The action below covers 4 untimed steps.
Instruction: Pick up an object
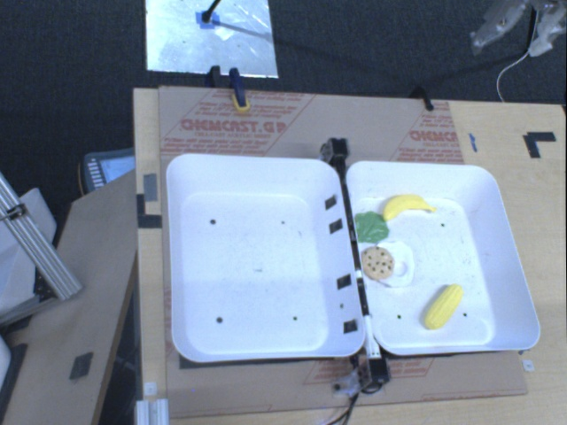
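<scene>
Corn cob (pixel 443 306), yellow, lies in the right bin (pixel 512 237), farthest of the items from the fingers (pixel 496 20). Cookie (pixel 378 262) rests on a white flat piece (pixel 403 266), down and left of the fingers. Green leaf (pixel 370 227) sits just beside the cookie, on its fingers-ward side. Banana (pixel 406 206) is nearest the fingers, though well apart from them. Fingers stand apart with nothing between them, raised off the counter (pixel 292 118), beyond the right bin's far corner. Left bin (pixel 257 264) lies farther left of the fingers.
</scene>
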### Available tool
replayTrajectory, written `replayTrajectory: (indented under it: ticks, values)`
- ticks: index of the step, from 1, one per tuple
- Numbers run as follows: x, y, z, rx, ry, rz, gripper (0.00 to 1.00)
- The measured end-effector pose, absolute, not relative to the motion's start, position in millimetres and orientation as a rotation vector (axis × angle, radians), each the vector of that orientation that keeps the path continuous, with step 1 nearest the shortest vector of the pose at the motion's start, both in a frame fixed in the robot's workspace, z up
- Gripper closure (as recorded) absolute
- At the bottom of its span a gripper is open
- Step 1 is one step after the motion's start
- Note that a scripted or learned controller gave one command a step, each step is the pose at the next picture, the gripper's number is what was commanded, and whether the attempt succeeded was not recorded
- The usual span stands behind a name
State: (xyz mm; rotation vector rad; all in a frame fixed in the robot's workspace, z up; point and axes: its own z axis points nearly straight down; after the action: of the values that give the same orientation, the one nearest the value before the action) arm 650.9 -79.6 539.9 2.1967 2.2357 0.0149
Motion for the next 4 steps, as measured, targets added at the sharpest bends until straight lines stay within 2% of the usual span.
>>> replayTrajectory:
  ticks: [2, 3, 4]
  values:
    - [668.5, 79.7, 534.7, 2.208, 2.235, 0.006, 0.00]
    - [667.4, 165.9, 534.8, 2.208, 2.237, 0.007, 0.00]
    - [664.6, 227.8, 535.0, 2.210, 2.233, 0.006, 0.00]
